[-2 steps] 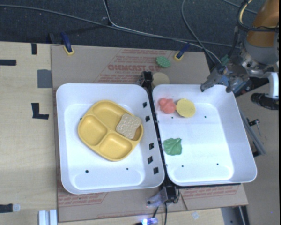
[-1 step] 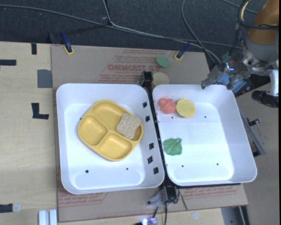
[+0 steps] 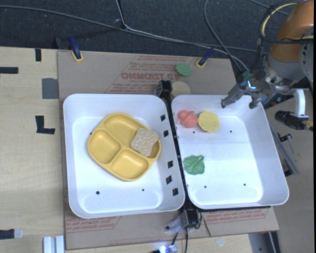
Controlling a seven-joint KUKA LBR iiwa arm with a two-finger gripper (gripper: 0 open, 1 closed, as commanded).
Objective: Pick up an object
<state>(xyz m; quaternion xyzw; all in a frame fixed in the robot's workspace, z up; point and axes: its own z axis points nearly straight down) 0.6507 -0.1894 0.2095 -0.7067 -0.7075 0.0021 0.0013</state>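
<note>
Robotics lab bench: cardboard sheet (image 3: 147,75) clamped to a wooden tabletop (image 3: 21,157), black tape marks (image 3: 42,124), loose cables (image 3: 121,22), two white bins (image 3: 73,194).

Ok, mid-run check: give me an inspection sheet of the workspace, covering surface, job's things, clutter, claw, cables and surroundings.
Surface: cardboard sheet on a wooden bench, bearing left bin and right bin.
Job's things: pink piece, yellow round piece and green leaf in the right bin; yellow divided plate with a tan slice in the left bin.
Clutter: green piece on the cardboard behind the bins.
Claw: claw open above the right bin's far right corner, holding nothing.
Cables: cables across the dark backdrop.
Surroundings: blue clamps at the cardboard's far edge.
</note>
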